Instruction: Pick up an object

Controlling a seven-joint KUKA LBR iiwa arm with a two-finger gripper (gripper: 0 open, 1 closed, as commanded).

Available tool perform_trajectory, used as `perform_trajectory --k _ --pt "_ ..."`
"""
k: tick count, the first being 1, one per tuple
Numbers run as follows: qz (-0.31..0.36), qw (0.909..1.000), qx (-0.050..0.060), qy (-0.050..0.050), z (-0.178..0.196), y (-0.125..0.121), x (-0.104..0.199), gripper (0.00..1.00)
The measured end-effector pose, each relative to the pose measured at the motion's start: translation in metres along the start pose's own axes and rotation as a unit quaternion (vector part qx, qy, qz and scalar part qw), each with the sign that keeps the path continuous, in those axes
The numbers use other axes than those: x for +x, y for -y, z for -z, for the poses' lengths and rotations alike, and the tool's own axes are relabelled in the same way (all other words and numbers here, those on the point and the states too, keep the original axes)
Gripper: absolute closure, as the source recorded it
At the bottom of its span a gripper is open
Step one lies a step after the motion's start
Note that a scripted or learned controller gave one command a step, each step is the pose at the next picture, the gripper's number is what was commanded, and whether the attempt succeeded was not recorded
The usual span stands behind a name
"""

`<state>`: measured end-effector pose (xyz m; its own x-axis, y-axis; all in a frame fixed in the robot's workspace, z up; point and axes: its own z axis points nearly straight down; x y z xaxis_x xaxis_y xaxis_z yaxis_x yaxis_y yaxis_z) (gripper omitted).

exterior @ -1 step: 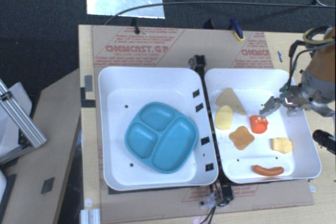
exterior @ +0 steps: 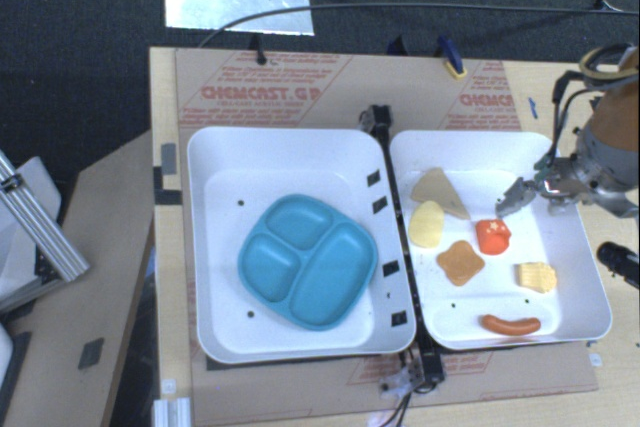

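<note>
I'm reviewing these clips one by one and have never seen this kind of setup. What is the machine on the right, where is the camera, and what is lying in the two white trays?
The single camera is fixed above the bench and looks down at a slant. The machine at the right is a robot arm, grey with an orange band, ending in a two-finger gripper. Its job is to pick up an object. The left bin holds a blue divided plate. The right bin holds toy food: a tan wedge, a pale yellow piece, a red piece, a brown toast-like piece, a yellow ridged piece and a sausage. The gripper sits just above the red piece; nothing is visibly held.
</note>
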<state>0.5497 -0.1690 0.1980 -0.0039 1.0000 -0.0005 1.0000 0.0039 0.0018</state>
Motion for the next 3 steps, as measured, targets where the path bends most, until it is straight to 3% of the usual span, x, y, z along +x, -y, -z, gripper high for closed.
perform_trajectory --k 2,3 --pt "-0.001 1.0 0.002 -0.001 -0.093 -0.001 -0.016 0.0" --pt "-0.001 1.0 0.001 0.0 -0.114 -0.001 -0.016 0.0"
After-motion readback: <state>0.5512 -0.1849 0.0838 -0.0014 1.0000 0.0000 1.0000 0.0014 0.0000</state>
